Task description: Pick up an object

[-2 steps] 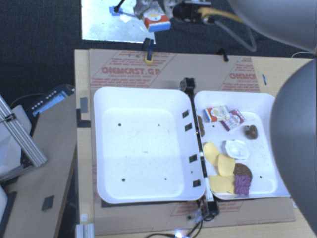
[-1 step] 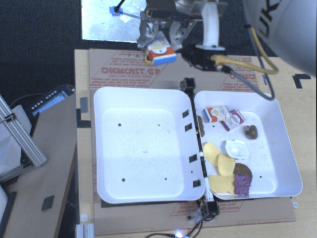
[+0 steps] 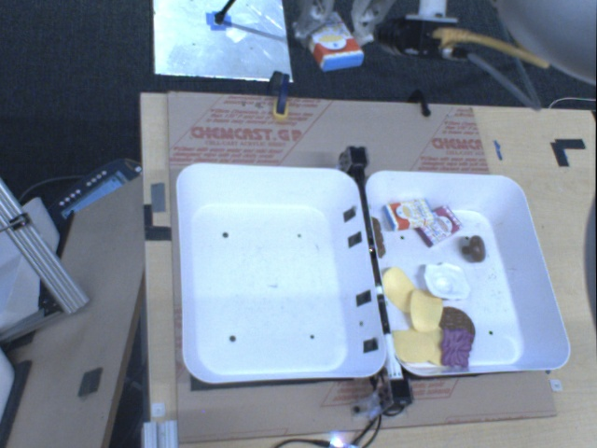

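The pincer (image 3: 338, 28) is seen high at the top of the camera view, beyond the far edge of the bench, and a small carton (image 3: 337, 49) with an orange-and-white face and a blue base is clamped between its two pale fingers (image 3: 317, 12); the fingers are closed narrowly against the carton's sides. The carton is lifted well clear of both bins. Behind the pincer, the arm's wrist is met by black fittings and a yellow hose (image 3: 485, 45) running off to the right.

Well below the pincer and slightly to its left, the left white bin (image 3: 201, 189) is seen on the cardboard sheet (image 3: 242, 129). Below the pincer and to its right, the right white bin (image 3: 522, 213) is found, holding a white-and-orange packet (image 3: 408, 214) just beside a purple-edged packet (image 3: 438, 223), a small brown piece (image 3: 473, 247), a white cup-like lid (image 3: 445, 281), yellow chip-like pieces (image 3: 413, 306), a brown round (image 3: 459, 321) and a purple ridged piece (image 3: 455, 348), the last few lying touching one another near the bin's near corner
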Tool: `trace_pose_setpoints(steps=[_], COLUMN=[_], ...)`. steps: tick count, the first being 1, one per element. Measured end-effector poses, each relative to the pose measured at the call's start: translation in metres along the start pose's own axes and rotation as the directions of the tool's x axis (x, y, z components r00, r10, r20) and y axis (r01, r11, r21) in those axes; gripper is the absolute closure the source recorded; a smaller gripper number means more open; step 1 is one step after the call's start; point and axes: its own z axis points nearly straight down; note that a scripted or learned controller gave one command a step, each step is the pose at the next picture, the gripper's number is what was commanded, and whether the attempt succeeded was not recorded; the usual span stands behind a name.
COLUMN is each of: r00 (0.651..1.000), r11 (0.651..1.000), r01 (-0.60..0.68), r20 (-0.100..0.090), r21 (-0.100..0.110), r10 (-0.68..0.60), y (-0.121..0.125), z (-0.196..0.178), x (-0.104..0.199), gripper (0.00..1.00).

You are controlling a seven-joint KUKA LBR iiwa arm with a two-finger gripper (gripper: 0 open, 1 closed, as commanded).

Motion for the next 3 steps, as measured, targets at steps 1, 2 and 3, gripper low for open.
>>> trace_pose_setpoints(steps=[1, 2, 3], r00=[1.0, 1.0, 1.0], r11=[1.0, 1.0, 1.0], r01=[0.015, 0.001, 0.016], r20=[-0.006, -0.001, -0.002], r21=[0.003, 0.001, 0.007], r10=[-0.015, -0.001, -0.016], y=[-0.143, -0.09, -0.156], z=[-0.004, -0.001, 0.018], x=[0.008, -0.04, 0.026], gripper=[1.0, 1.0, 1.0])
